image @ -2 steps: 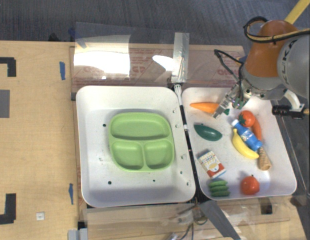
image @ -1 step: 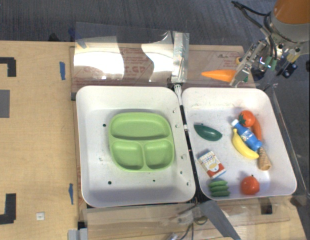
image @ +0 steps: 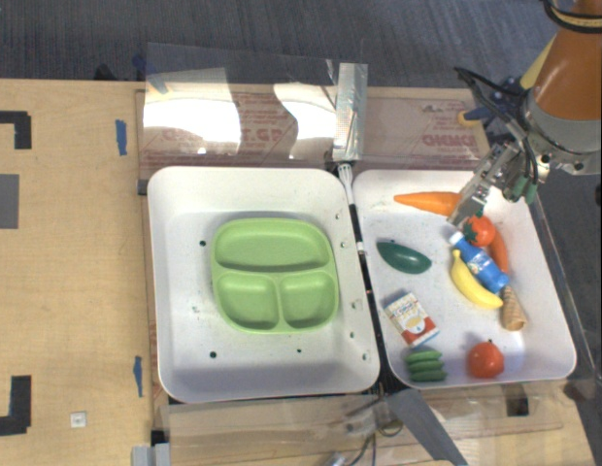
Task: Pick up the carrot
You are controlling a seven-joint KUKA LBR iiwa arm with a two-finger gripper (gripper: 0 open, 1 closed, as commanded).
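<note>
The carrot (image: pixel 426 202) is orange and tapered, and lies in the right bin (image: pixel 553 357) near its back wall with the point towards the left. My gripper (image: pixel 470 209) comes down at a slant from the upper right. Its tip sits just at the carrot's thick right end, touching it or just above it. The carrot rests on the bin floor and nothing lifts it.
Just right of the gripper tip, a red-orange piece (image: pixel 484 230), blue bottle (image: pixel 479 265), banana (image: pixel 473 286) and cone (image: pixel 513 310) are crowded together. A dark green vegetable (image: pixel 403 255), small carton (image: pixel 410 318), green pod (image: pixel 425 364) and tomato (image: pixel 485 359) lie nearer. The left bin (image: pixel 175 260) holds a green divided plate (image: pixel 275 275).
</note>
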